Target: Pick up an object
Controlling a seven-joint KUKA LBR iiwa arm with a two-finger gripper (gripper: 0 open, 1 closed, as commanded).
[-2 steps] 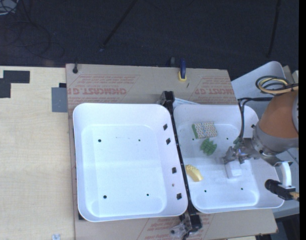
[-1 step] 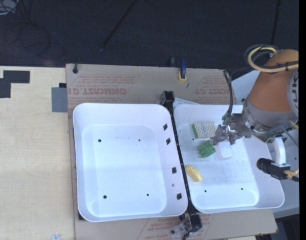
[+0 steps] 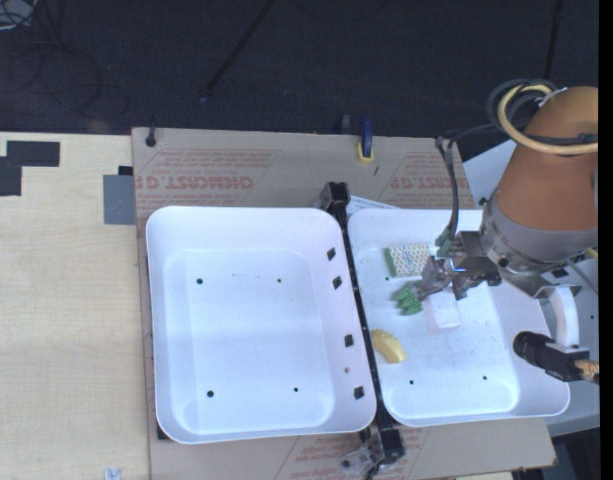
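Yellow object (image 3: 387, 346), small and rounded, lies nearest the camera among the loose things, close to the left wall of the right bin (image 3: 486, 408) and a little nearer its front edge than its back edge. Beyond it, toward the middle of that bin, a green object (image 3: 408, 299) lies just beside a pale whitish piece (image 3: 443, 314), and the two look to be touching or nearly so. Farther back, near the bin's rear edge, rests a green-and-white patterned packet (image 3: 407, 259).

Over the green object and the pale piece hangs the gripper (image 3: 448, 278), reaching in from the right on the grey arm with its orange band (image 3: 554, 163). Whether its fingers are apart or closed cannot be told at this size, nor whether anything is between them.

Bare white floor takes up the front right part of the right bin, from the pale piece to the front and right rims. Across the dark divider clips (image 3: 348, 308), the left bin (image 3: 176, 408) shows bare floor from wall to wall. Both bins sit on a brown cardboard sheet (image 3: 236, 168) on the bench.
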